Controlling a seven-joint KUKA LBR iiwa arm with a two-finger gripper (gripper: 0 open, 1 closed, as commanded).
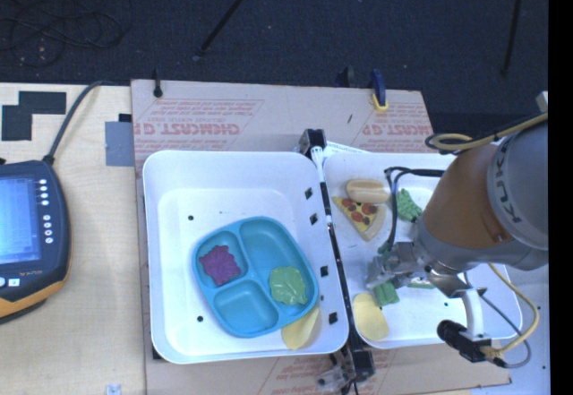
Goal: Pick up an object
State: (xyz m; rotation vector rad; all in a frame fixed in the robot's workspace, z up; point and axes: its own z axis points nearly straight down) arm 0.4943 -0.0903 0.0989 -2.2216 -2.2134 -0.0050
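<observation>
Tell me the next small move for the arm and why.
Probably lower the claw straight down. It hangs over the small green toy piece in the right white bin, beside the pale yellow rounded toy. Whether it grips anything is unclear.

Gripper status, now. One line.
Gripper: down in the right bin over a green piece; open or shut cannot be told.

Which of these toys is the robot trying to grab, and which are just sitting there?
Part of the grabbing job, in the right bin:
gripper
green piece just under it
yellow piece
pizza slice
bun

Just sitting there:
blue tray in the left bin
purple piece and green leafy piece on the tray
control pad on the bench
</observation>
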